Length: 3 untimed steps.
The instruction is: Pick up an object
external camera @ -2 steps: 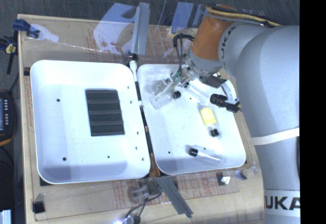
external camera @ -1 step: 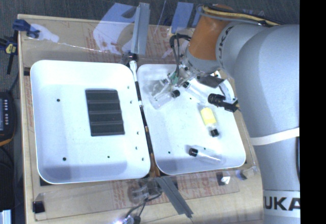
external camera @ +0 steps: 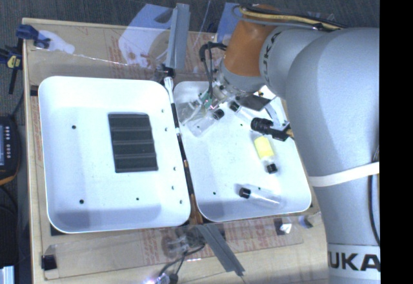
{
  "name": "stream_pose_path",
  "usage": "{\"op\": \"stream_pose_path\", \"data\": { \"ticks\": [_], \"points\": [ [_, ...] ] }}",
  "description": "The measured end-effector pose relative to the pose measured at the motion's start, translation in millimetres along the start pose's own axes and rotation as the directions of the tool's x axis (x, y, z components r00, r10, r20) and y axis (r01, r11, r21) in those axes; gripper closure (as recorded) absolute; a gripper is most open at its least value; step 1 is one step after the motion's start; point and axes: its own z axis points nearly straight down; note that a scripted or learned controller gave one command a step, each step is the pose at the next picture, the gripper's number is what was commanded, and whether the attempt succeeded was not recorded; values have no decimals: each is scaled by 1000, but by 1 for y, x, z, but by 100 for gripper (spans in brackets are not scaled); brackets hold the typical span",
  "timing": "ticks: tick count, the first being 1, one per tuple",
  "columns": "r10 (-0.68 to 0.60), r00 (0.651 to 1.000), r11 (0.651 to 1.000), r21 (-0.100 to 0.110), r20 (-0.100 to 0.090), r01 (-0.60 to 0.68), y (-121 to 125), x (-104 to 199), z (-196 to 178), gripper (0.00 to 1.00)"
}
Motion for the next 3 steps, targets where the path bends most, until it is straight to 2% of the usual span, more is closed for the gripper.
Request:
{"op": "stream_pose_path", "data": {
  "ticks": [1, 3],
  "points": [
    [-23, 1000, 1000, -2, 2, 23, -25, -39, 0, 0],
    [-61, 998, 998, 2, 2, 61, -2, 0, 3, 0]
  ]
}}
